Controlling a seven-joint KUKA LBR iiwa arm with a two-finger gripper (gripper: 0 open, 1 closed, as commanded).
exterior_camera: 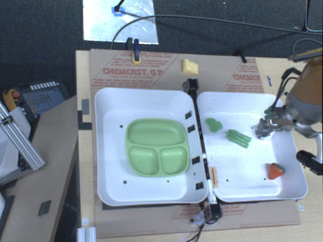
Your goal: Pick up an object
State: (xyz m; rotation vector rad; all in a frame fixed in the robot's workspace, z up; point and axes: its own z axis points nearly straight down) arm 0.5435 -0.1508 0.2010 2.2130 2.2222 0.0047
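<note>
White plastic walls frame both bins on the bench [166,64], and my work lies in the right bin [287,185], where three small things sit loose on the floor. My gripper [263,128] hangs low at the bin's right side, toward its far half, my arm coming in from the right with its orange band above the wrist. Whether the gripper is spread or closed I cannot tell from this slant; nothing visibly sits in it.

Just to the left of the gripper lies a green ridged toy [238,137], long and slanted, possibly a bean pod or pickle. Farther left, near the bin's inner wall, rests a smaller green lump [214,125]. Toward the near right corner sits an orange-red piece [275,171], perhaps a toy strawberry or carrot, well apart from the others.

I judge the ridged toy my likeliest target: it is closest and lies clear of the walls, leaving room on either side. Its slant means I should turn to close across its narrow width.

Left of all this, the left bin [108,135] holds a green divided tray [155,146], placed centrally and not my concern.
</note>
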